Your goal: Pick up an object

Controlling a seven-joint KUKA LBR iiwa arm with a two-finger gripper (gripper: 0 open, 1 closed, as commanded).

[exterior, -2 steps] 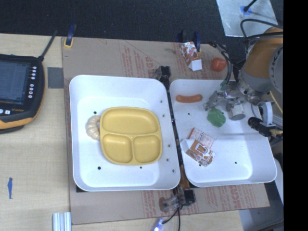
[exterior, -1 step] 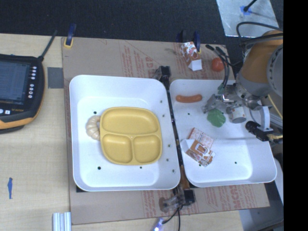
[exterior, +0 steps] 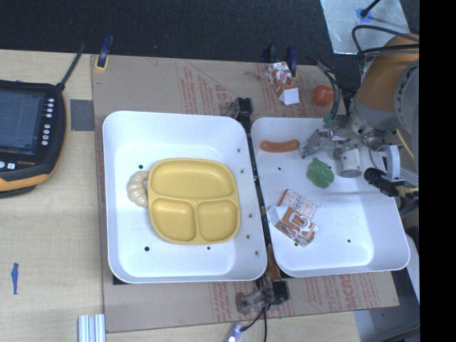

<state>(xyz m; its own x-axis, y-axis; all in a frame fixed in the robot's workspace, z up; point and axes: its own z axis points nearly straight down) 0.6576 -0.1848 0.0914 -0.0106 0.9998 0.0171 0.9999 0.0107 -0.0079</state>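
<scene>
- I see the gripper (exterior: 329, 142) low over the far part of the right bin (exterior: 370, 251), reaching in from the right with the orange band of the arm (exterior: 388, 84) above it.
- I make out its fingers (exterior: 312, 147) spread apart, with nothing between them.
- Just beside the gripper, on its near side, a green object (exterior: 320, 173) lies on the floor of the right bin.
- A sausage (exterior: 279, 146) lies left of the gripper, close to the fingertips but apart from them.
- A torn brown-and-white wrapper (exterior: 296, 217) sits nearer to me than the green object, toward the right bin's left wall.
- In the left bin (exterior: 178, 266) a yellow divided tray (exterior: 194, 199) lies flat, with a pale lumpy thing (exterior: 137, 187) touching its left edge.
- Beyond the right bin, on the surface (exterior: 43, 262), I see a small carton (exterior: 283, 80) and a red ball (exterior: 323, 95).
</scene>
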